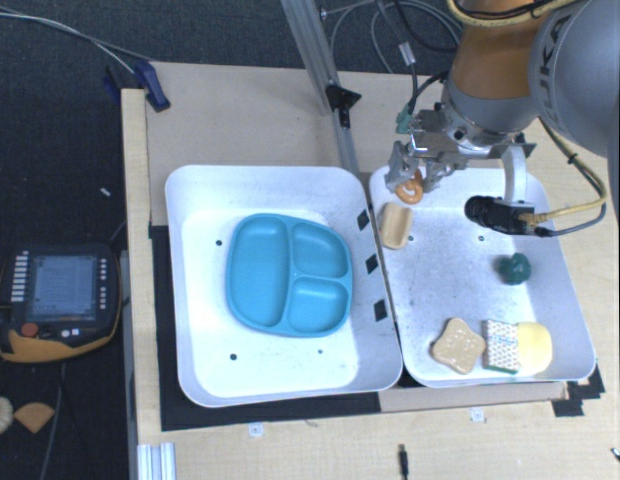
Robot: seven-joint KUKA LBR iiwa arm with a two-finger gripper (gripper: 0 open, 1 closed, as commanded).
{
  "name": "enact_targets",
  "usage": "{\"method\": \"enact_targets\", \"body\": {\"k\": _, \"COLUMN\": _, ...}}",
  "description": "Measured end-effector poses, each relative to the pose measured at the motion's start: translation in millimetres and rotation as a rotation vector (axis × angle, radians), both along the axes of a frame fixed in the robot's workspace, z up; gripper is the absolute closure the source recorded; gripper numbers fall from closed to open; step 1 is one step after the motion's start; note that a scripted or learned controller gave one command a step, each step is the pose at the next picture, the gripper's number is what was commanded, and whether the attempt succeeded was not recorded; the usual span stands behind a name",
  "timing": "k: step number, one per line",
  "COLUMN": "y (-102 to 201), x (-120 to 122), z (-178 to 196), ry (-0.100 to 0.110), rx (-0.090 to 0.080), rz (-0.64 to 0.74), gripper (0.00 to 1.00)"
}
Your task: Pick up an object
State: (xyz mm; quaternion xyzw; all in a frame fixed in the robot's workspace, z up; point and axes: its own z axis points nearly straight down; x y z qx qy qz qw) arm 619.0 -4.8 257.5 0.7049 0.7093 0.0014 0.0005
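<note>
My gripper [410,181] hangs over the far left corner of the right bin [575,313], with the grey arm and its orange band above it. A small orange piece [411,190] sits between the fingertips, raised off the bin floor, and the fingers are shut on it. Just below it a tan cylinder [394,225] lies against the bin's left wall. A dark teal lump [513,267] rests toward the right side. At the near edge lie a tan cracker-shaped piece [458,345] and a yellow sponge with a patterned face [517,347], side by side.
The left bin [190,348] holds a blue divided plate [288,273]. A black cylinder with a yellow cable [495,214] juts from the wrist over the right bin. A metal pole [315,43] slants up behind the bins. A teach pendant [58,298] lies off the bench at left.
</note>
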Motion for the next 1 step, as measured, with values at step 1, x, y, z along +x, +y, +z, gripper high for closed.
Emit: {"method": "enact_targets", "body": {"k": 1, "y": 46.8, "x": 12.9, "z": -8.2, "ry": 0.001, "rx": 0.0, "rz": -0.001, "gripper": 1.0}}
